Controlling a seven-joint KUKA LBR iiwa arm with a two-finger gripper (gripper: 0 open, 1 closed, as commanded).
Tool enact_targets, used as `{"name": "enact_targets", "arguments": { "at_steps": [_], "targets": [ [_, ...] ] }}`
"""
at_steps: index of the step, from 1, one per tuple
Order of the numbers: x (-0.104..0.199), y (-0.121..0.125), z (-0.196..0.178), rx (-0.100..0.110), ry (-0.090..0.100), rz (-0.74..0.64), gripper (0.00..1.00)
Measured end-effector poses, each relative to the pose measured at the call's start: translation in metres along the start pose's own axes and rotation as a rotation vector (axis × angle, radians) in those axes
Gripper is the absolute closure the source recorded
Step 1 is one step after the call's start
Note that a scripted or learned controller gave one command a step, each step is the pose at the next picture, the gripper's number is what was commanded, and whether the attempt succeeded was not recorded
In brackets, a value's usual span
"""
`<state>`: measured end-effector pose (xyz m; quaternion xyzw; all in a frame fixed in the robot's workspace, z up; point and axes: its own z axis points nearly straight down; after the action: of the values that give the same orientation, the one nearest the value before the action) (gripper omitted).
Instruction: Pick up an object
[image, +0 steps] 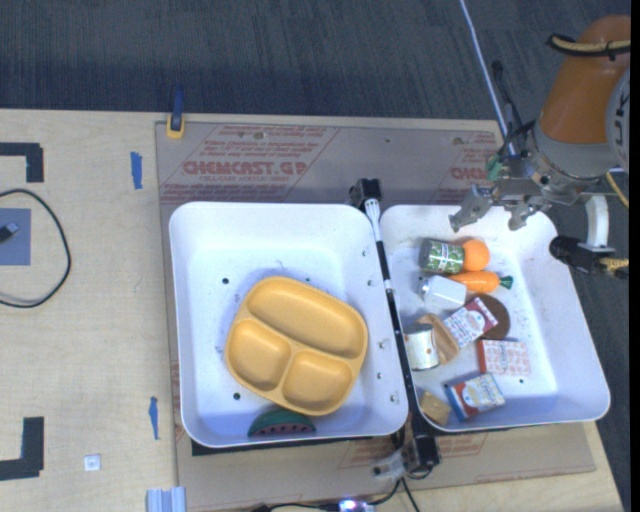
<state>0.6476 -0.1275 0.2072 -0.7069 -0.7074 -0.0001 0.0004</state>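
My gripper (493, 216) hangs over the far edge of the right bin (580, 350), its two fingers spread open with nothing between them. Just below it in that bin lie a green can (440, 256) and an orange ball (476, 252), with a carrot-like piece (485, 283) and a white bottle (443, 292) in front of them. Nearer the front are a brown disc (497, 316), a red-and-white packet (465, 326), a red box (503, 358), a blue-edged box (478, 394) and a small cup (422, 350).
The left bin (200, 250) holds a yellow divided plate (295, 343) and a watermelon slice (282, 425) at its front wall. A black divider clip (367, 190) sits between the bins. Cables run along the bench at the far left and at the front.
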Motion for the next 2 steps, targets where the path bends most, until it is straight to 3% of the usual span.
{"name": "enact_targets", "arguments": {
  "at_steps": [1,2],
  "targets": [
    [-0.01,-0.03,0.116,0.0,-0.001,0.001,0.0],
    [-0.01,-0.029,0.105,-0.004,-0.001,0.002,1.0]
  ]
}}
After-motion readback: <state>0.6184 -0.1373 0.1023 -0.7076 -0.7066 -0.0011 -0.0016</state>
